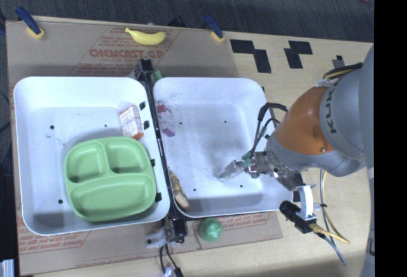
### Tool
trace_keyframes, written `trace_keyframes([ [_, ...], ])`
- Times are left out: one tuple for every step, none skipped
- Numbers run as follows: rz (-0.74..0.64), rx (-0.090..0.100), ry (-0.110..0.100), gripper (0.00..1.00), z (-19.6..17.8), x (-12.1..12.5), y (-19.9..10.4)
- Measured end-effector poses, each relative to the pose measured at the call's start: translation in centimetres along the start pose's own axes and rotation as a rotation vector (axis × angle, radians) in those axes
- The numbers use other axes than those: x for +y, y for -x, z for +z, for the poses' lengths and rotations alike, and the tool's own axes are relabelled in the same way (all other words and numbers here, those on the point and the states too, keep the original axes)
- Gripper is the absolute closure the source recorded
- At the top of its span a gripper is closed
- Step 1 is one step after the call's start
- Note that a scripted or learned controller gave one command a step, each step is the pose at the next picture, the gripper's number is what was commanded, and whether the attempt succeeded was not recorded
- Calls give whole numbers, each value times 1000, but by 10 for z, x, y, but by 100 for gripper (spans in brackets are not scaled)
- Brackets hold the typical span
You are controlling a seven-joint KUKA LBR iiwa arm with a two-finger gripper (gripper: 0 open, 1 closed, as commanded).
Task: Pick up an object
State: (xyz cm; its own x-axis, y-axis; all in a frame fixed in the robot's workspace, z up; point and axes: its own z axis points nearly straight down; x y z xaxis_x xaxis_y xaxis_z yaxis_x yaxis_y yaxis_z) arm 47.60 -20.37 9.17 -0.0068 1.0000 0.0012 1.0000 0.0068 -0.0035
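My gripper [230, 170] hangs low over the right bin [210, 88], near its front right corner, with bare white floor under it. Nothing shows at its tip. A small pink and white packet [164, 118] lies against this bin's left wall. A tan object [179, 194] rests in the bin's front left corner. Both lie well to the left of the gripper. In the left bin [38, 104] sit a green divided tray [111, 177] and a small red and white carton [131, 121].
A yellow banana [146, 35] lies on the cardboard behind the bins. A green ball [210, 229] sits in front of the right bin. Blue clamps [213, 26] hold the cardboard's back edge. The arm's orange band [305, 126] hangs over the right bin's right rim.
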Motion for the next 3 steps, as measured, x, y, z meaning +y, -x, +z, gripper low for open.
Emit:
trace_keyframes([
  [0, 0, 2, 0, 0, 72, -17],
  [-1, -1, 0, 0, -35, 0, -26],
  [1, 0, 2, 0, -20, 48, 5],
])
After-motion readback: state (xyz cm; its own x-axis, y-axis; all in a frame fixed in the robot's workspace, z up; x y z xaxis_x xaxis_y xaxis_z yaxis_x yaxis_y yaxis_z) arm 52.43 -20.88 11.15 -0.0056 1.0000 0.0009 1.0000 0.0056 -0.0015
